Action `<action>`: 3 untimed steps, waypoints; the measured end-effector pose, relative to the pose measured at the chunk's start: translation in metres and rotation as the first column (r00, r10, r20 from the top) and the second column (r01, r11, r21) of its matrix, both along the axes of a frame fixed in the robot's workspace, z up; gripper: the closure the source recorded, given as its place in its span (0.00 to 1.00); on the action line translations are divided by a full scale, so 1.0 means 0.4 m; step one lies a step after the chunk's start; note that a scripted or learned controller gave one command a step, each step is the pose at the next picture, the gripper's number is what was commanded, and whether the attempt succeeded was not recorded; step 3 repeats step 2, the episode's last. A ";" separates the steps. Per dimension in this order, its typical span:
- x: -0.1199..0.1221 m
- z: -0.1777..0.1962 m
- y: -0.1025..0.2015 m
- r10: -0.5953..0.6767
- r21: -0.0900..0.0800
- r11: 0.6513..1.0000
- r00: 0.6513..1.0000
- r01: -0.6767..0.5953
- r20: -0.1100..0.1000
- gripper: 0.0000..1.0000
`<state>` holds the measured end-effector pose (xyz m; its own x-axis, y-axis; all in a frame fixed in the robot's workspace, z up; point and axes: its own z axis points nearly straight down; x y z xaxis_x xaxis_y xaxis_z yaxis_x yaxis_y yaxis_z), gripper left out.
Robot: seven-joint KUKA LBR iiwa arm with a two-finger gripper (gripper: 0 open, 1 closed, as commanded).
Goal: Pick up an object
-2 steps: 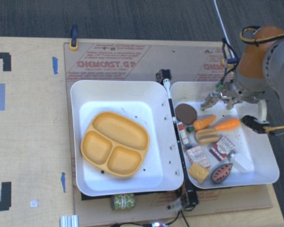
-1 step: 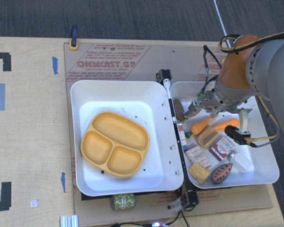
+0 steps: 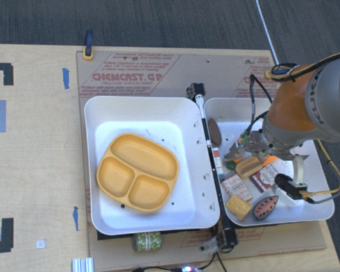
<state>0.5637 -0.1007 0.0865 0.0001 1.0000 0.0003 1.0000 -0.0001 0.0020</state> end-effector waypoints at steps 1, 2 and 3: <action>0.005 0.028 -0.001 0.000 -0.002 1.000 1.000 0.000 0.007 1.00; -0.115 0.247 0.116 0.001 0.000 1.000 1.000 -0.001 0.000 1.00; -0.115 0.247 0.116 0.001 0.000 1.000 1.000 -0.001 0.000 1.00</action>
